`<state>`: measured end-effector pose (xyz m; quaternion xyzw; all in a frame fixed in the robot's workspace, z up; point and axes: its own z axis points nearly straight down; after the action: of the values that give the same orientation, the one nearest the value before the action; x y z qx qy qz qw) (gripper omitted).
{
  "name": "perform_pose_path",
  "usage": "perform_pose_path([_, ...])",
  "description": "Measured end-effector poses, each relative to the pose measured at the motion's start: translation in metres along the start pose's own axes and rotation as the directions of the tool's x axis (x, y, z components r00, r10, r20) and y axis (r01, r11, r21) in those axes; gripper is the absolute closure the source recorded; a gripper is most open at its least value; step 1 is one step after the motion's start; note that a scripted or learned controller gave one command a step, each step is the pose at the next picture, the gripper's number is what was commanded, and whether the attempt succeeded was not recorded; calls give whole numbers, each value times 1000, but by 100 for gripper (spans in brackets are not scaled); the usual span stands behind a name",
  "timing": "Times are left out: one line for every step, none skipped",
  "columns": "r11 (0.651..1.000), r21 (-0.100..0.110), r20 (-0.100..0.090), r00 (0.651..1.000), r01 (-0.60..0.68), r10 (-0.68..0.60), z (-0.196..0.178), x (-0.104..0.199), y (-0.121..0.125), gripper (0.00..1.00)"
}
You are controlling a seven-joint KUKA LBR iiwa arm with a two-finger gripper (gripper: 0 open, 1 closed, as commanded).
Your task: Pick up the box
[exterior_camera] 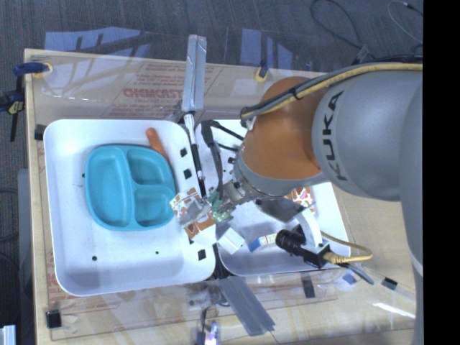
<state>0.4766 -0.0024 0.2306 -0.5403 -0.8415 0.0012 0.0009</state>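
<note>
You see the gripper [215, 210] low at the bins' shared edge, a box [188, 208] (small, printed) touching it.

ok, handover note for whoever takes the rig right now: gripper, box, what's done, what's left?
Gripper: low over the divider between the two bins; finger state not readable from this view.
Box: small printed carton at the right edge of the left bin, beside the blue divided tray and right at the gripper tip. Can't confirm a grasp.
Done: arm is at the box.
Left: confirm the grip, lift the box clear. Small items lie in the right bin under the arm.
</note>
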Motion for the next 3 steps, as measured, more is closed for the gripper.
perform_pose_path([921,5,1,921,-389,389,2,63,27,100])
perform_pose_path([912,6,-1,912,-411,411,3,-21,-11,100])
perform_pose_path([981,8,-2,981,-195,195,42,59,25,100])
